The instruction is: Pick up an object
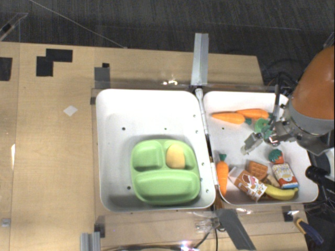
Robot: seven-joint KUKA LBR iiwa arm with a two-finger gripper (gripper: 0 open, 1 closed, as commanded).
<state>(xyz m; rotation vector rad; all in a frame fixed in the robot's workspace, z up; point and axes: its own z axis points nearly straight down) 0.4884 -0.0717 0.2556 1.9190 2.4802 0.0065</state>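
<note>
Camera view: my gripper (255, 140) hangs over the middle of the right bin (313, 194), right of frame centre. Fingers look slightly spread with nothing between them, though it's small and hard to be sure. Nearest candidates are the two carrots (242, 115) lying end to end at the bin's upper edge, just above my fingertips. They look like hollow plastic toys, so my guess is light, stiff and slick. I'd pinch across the thick orange middle, not the tapered tip. Third carrot (222, 175) hugs the left wall, poor access. Banana (280, 193) and small boxes (250, 184) crowd the lower corner. Green tray (165, 171) sits in the left bin (112, 140).
</note>
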